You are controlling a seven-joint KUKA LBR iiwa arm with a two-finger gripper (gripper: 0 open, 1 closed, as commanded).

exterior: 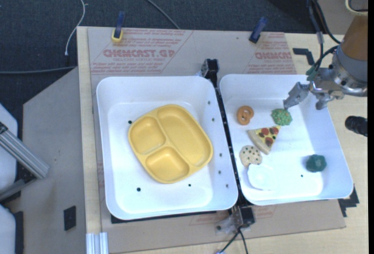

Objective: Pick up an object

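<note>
Low in the frame, the left bin (pixel 111 188) cradles a yellow divided tray (pixel 169 142). In the right bin (pixel 333 185) sit a white piece (pixel 263 177), a cookie (pixel 250 155), a dark green lump (pixel 315 163), a pizza slice (pixel 264 138), a pretzel (pixel 245 114) and broccoli (pixel 281 117). My gripper (pixel 307 97) hovers upper right, just above the broccoli, jaws spread, gripping nothing.

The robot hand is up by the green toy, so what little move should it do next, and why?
Probably a short drop straight down onto the green broccoli toy. The end effector hangs just above and right of it in the right bin, holding nothing, and that toy sits nearer than the pizza slice or donut.
</note>
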